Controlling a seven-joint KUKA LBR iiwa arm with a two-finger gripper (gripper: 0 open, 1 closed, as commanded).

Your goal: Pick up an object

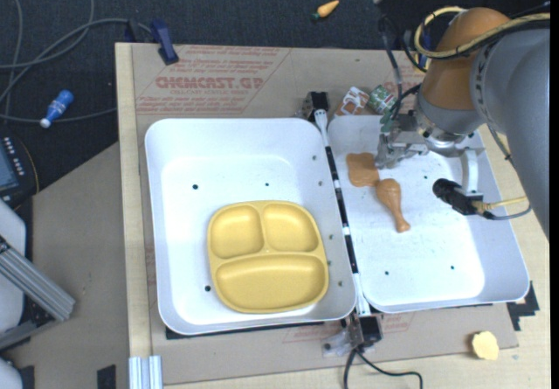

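**Pincer low in the right bin, beside the toy food**

The pincer sits down in the right bin, with a tan slab piece just beside it and a toy drumstick just below it. Whether it is released or clenched cannot be told. This looks like the approach-to-grasp step. Next it must settle squarely over one piece, clench, then lift cleanly. A yellow divided plate lies well apart, in the other bin.

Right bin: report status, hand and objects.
Hand low in right bin, fingers not readable. Drumstick and tan piece lying loose beside it. Nothing blocking.
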